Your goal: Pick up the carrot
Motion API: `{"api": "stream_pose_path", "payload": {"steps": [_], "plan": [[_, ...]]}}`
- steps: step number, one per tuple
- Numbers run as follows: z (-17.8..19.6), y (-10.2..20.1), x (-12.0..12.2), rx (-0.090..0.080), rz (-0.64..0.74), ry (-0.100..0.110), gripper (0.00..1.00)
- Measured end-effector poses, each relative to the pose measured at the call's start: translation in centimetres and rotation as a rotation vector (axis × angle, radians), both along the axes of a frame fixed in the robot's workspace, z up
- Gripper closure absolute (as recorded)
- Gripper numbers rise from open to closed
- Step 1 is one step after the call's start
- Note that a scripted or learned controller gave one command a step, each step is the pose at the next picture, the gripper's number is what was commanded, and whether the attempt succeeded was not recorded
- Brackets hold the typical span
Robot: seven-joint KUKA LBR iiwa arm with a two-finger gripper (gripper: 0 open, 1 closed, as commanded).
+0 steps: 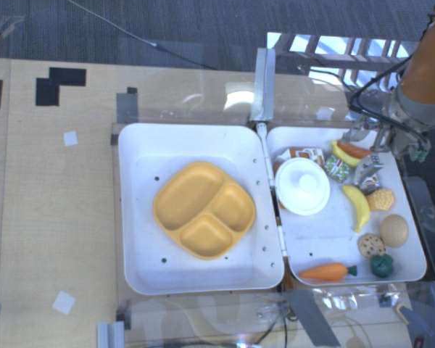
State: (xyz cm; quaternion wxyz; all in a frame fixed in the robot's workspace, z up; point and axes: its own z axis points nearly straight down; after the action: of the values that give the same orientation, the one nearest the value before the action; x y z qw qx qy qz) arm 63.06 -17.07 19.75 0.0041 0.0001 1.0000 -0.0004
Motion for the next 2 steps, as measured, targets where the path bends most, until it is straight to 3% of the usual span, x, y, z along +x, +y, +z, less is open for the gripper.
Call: {"api": "stream_pose_path", "payload": {"steps": [1, 2], "plan": [[-5.3, 0.3, -6.1, 0.002, -0.069, 0.004, 0.0], [12.0, -2.4, -11.4, -0.003, -0.248, -0.014, 0.0]]}}
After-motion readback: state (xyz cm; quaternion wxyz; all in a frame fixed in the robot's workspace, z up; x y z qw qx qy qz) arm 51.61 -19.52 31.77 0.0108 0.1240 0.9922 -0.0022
